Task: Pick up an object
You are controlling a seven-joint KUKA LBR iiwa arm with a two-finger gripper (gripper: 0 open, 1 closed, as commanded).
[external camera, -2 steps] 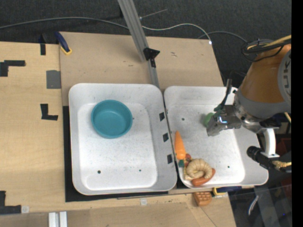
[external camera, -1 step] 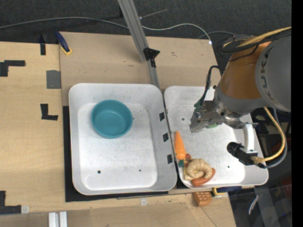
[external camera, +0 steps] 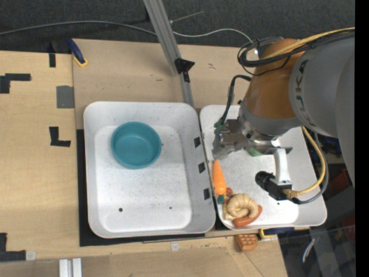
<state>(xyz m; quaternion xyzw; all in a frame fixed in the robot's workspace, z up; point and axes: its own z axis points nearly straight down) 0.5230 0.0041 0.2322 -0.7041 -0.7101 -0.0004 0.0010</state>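
The left bin [external camera: 98, 212] contains one teal bowl [external camera: 136, 145], upright, in its upper-left area. The right bin [external camera: 311, 212] lies just beside it, their rims touching. Along the right bin's left wall lies an orange carrot [external camera: 218, 178]. Below the carrot, in the bin's lower-left corner, a beige croissant-shaped item [external camera: 240, 204] rests with a red sausage-like piece [external camera: 249, 217] against its lower edge. The gripper [external camera: 222, 149] hangs over the upper-left part of the right bin, directly above the carrot's top end. Finger spacing cannot be determined, and no object is visible between them.
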